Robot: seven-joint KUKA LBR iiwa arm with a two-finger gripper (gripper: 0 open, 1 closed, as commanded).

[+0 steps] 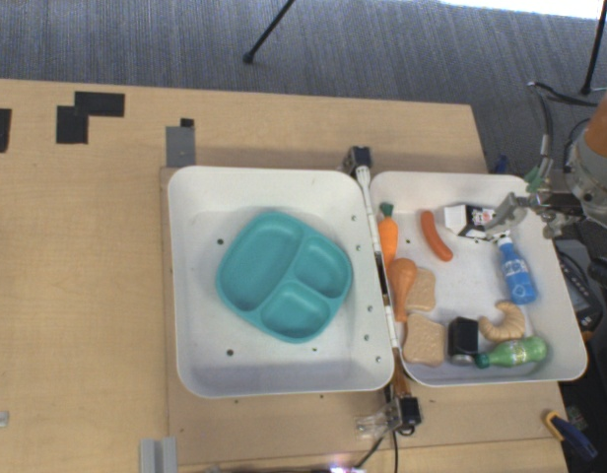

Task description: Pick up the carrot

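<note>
A: Where is the small orange carrot with the green top [387,237]?

B: In the right-hand shallow white plastic bin [570,315], hard against its left wall, just right of centre in the frame. It lies lengthwise, green end toward the top of the picture.

A: And what lies around it?

B: Just below it a larger orange cone-shaped piece [403,282], touching a tan slice of toast [421,290]; a second tan slice [425,340] sits lower. To the carrot's right, apart from it, is a red-orange sausage [436,236]. Further right a blue bottle [516,273], a tan croissant [506,321], a green bottle [512,354] and a small black block [463,337] fill the lower right of that bin.

A: The claw?

B: The metal two-finger claw [503,217] hangs over the upper right part of the same bin, beside a black-and-white item [463,217], well apart from the carrot. Whether its fingers stand wide or narrow I cannot tell; nothing shows between them.

A: The other bin?

B: The left-hand white bin [200,195] holds a teal divided plate [284,275], on the light wooden table [77,264].
</note>
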